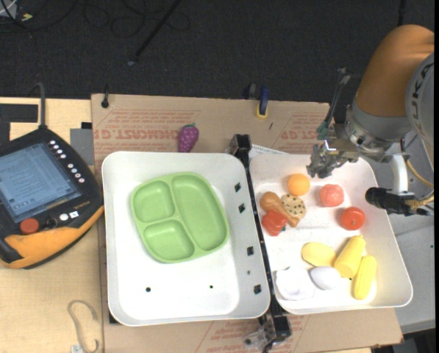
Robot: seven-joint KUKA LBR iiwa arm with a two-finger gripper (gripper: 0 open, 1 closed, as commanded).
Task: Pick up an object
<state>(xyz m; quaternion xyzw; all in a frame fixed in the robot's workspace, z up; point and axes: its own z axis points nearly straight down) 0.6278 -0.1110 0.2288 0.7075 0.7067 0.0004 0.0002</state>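
The right bin (395, 285) holds several toy foods: an orange ball (298, 184), a pink-red fruit (332, 195), a red tomato (352, 218), a cookie (294, 208) beside a red piece (273, 223), yellow pieces (349, 259) and white pieces (311, 279). My gripper (321, 165) hangs over the bin's back edge, just above and right of the orange ball, apart from it. Nothing shows between its fingers.
The left bin (123, 285) carries a green three-part tray (179, 217). A purple toy (188, 137) lies on the cardboard behind it. A teach pendant (35, 190) sits at far left. A black clamp (241, 147) sits between the bins at the back.
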